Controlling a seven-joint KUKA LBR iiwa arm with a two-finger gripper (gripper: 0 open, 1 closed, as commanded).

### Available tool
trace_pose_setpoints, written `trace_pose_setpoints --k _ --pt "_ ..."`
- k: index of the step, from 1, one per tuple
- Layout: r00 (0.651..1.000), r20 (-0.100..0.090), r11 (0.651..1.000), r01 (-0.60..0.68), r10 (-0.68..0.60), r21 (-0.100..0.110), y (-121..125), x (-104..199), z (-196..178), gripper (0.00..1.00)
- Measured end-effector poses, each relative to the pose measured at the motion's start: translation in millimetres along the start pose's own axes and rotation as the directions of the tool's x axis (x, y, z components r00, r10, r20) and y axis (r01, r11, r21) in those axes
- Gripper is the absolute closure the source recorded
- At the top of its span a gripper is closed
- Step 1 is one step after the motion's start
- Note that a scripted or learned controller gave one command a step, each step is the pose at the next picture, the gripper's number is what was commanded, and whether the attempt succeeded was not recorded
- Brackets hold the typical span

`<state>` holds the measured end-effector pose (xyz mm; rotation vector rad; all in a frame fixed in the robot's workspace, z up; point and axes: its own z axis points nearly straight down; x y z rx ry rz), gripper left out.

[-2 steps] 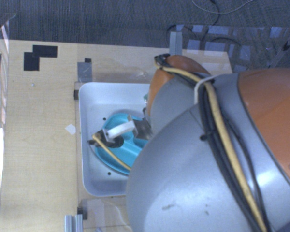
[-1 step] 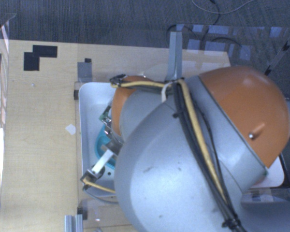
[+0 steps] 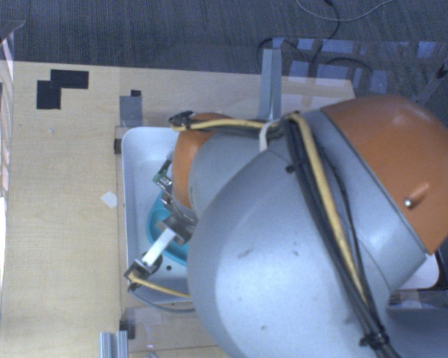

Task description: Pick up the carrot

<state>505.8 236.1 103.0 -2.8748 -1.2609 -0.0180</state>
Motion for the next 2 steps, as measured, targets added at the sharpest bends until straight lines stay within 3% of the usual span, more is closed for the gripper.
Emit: trace_pose_setpoints --k 1,2 --pt "0.811 0.009 0.811 -0.585 0.585 -0.003 -13 -14 -12 1.00" --pt "0.811 0.006 0.811 -0.585 0.585 -0.001 -11 -13 -23 1.00"
